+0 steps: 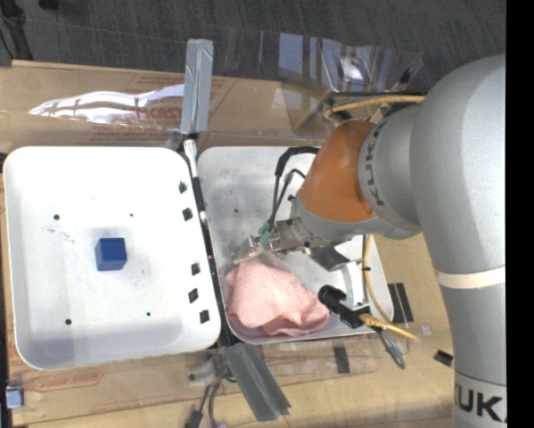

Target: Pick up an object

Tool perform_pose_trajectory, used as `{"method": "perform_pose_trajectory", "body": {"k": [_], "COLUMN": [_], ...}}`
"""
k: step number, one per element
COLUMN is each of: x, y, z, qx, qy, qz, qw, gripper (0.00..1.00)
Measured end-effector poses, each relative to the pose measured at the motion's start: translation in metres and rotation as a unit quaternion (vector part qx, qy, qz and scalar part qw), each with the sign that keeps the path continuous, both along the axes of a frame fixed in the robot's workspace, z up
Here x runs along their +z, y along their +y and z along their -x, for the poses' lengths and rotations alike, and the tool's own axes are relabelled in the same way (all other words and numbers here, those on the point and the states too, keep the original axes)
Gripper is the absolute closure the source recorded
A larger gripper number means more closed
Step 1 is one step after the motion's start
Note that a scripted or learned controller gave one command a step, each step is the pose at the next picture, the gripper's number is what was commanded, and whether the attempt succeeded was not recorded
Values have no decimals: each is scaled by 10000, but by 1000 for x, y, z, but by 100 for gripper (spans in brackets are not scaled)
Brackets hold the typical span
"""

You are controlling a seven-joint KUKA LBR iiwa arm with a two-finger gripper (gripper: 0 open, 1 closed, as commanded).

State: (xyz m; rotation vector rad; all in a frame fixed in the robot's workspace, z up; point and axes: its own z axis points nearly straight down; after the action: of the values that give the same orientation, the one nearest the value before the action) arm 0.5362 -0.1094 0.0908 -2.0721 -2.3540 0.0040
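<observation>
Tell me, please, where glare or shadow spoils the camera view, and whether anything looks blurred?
In the camera view, glare streaks the plastic sheet behind the left bin; soft shadow lies under the arm in the right bin; the blue cube and pink cloth look sharp.

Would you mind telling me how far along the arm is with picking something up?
Done: the arm has reached into the right bin, and its gripper sits at the upper edge of the pink cloth. In hand: nothing I can confirm; the cloth lies on the bin floor. Left: grasping and lifting. The blue cube sits alone in the left bin.
</observation>
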Motion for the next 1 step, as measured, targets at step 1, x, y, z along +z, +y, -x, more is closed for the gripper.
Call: {"method": "perform_pose_trajectory", "body": {"k": [1], "x": [0], "y": [9], "z": [17], "qx": [80], "qy": [-5], "qz": [1], "qw": [10000], "gripper": [0]}}
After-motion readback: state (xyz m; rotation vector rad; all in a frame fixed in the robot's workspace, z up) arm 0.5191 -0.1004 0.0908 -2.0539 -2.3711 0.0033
